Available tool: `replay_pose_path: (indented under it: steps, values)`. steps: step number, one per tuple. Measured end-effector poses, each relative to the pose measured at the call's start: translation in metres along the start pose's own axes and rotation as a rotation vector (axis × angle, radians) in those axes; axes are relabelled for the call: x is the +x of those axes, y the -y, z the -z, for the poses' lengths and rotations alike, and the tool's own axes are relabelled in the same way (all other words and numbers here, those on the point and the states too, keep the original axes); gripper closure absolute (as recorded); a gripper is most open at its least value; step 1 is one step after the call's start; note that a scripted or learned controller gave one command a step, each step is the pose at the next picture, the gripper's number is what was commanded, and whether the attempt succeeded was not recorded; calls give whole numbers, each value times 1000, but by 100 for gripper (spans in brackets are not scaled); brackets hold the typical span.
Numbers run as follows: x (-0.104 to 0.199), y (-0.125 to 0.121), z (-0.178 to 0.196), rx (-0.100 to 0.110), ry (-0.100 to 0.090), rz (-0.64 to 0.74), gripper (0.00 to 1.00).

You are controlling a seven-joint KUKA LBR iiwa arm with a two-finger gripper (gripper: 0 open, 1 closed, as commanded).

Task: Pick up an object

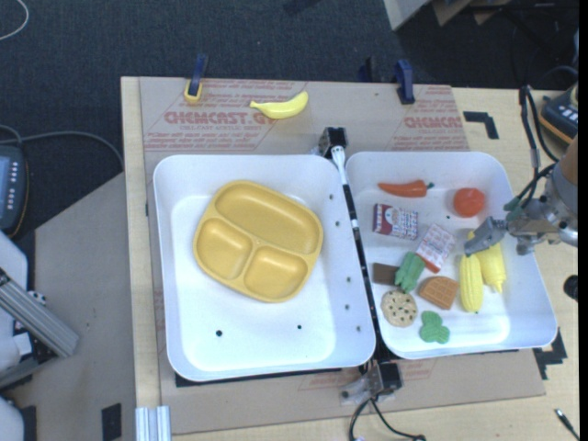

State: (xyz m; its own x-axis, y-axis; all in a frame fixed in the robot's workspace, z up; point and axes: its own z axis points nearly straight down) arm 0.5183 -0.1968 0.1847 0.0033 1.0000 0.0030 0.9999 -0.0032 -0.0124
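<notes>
The gripper (483, 236) hung over the right bin (525, 324), near its 3 o'clock rim, with the arm reaching in from the right. Whether the pincer was released or clenched could not be told, and nothing was seen held in it.

The nearest objects were two ears of corn: one (493, 266) lay just beside the pincer at its 5 o'clock, and the other (470, 283) lay touching the first at the pincer's 6 o'clock. A red tomato (469, 201) sat near the pincer at its 11 o'clock. A small white packet (435, 243) lay at its 9 o'clock, apart from it.

Further toward 9 o'clock stood a milk carton (395, 220), with a red chili pepper (404, 188) at the carton's 12 o'clock. A green piece (409, 271), a waffle (439, 292), a cookie (399, 308) and a broccoli (435, 329) filled the bin's 7 o'clock part.

The left bin (184, 338) held a yellow divided plate (257, 242). A banana (280, 106) lay on the bench at that bin's 12 o'clock.
</notes>
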Motion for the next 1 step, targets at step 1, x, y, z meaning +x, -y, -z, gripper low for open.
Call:
replay_pose_path:
  steps: [1]
  values:
    - [0,-3,6,-13,3,3,0]
